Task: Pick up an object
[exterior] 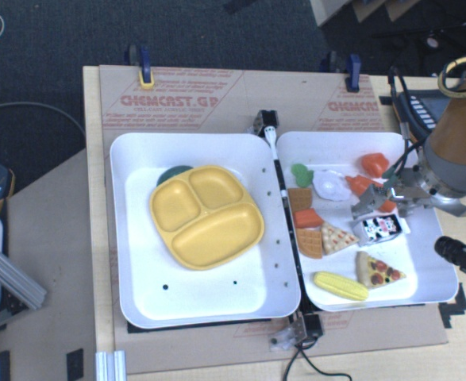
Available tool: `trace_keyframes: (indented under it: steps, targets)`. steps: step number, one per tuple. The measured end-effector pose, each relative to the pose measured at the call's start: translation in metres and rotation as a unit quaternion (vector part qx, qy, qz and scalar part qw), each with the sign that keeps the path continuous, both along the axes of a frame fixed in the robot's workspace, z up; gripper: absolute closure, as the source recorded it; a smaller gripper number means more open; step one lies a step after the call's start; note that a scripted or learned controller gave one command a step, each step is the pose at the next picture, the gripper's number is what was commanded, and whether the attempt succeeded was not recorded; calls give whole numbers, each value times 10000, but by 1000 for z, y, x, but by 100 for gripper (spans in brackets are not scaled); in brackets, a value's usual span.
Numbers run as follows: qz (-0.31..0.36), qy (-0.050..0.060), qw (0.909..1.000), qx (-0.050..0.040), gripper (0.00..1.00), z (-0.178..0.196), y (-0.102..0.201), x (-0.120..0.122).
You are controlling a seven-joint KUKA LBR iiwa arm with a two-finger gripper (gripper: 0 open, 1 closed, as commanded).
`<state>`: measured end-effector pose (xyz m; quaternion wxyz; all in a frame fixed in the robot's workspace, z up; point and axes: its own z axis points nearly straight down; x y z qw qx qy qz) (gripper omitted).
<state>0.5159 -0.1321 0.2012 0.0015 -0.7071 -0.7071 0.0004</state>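
The right bin (336, 139) holds several toy foods: a green piece (301, 173), a white lump (329, 185), a red piece (373, 164), a brown block (300, 199), two pizza slices (340, 237) (379, 271) and a corn cob (340, 285). A black-and-white patterned item (381, 227) lies near the bin's right side. My gripper (373, 203) is low over the bin, just above that patterned item and beside a small orange piece (358, 184). The wrist hides how it meets the toys.
The left bin (129, 236) carries a yellow divided plate (207, 215) with a dark green thing (173, 175) poking out from under its far edge. The arm's orange band (459, 137) rises over the right bin's far right corner. Blue clamps (144, 62) hold the board's back edge.
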Motion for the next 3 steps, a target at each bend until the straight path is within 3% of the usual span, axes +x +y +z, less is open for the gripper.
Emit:
trace_keyframes:
  steps: [1, 2, 3]
  targets:
    - [1, -17, 10000, -6, 100, 11, 0, 1]
    - [20, 28, 10000, 16, 100, -18, 53, -37]
    - [-2, -5, 10000, -4, 0, -17, 50, -35]
